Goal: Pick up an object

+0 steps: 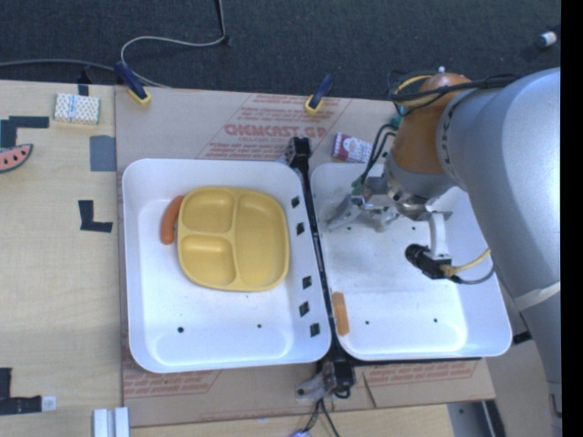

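At the near left edge of the right bin point(474, 335), a small orange piece point(340, 312) lies against the divider. Farther in, over that bin's far left part, the gripper point(351, 209) hangs low with its fingers parted and nothing between them. In the left bin point(155, 335), a yellow divided plate point(233, 238) rests on the floor, with an orange sausage-shaped toy point(168, 220) touching its left edge. Beyond the bins, a small red-and-white packet point(349, 147) lies on the cardboard.
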